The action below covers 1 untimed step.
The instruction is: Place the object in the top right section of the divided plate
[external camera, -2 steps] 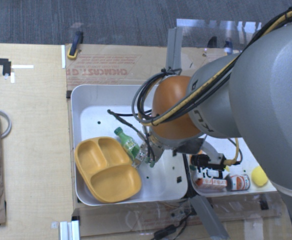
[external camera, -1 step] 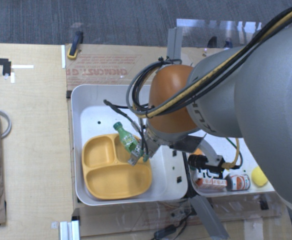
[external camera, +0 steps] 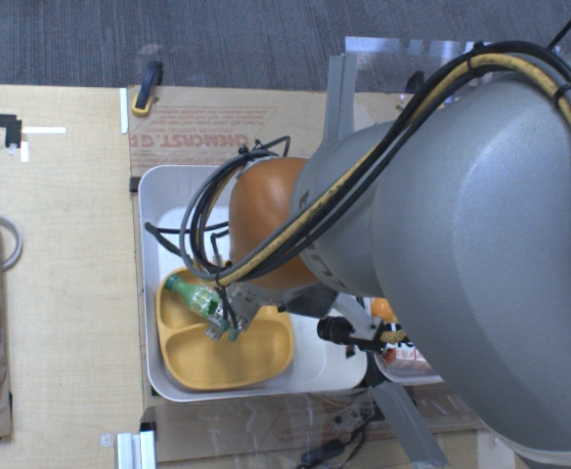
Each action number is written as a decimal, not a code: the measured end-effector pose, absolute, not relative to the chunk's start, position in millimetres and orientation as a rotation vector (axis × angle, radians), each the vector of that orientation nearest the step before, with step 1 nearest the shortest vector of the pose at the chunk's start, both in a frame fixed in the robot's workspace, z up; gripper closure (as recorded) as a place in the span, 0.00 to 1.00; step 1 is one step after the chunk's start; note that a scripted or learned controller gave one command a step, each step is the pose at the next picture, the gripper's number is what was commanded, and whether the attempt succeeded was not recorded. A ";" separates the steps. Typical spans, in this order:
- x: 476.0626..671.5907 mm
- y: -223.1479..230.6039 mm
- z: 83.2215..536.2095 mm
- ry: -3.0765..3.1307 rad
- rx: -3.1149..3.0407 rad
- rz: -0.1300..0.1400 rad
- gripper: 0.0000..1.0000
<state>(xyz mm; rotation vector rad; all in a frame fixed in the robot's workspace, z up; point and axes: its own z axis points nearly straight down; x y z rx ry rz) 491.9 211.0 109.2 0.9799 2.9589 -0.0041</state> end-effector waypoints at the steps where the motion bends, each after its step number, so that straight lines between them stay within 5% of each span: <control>1: 494.4 209.6 109.1 3.006 0.802 -0.011 1.00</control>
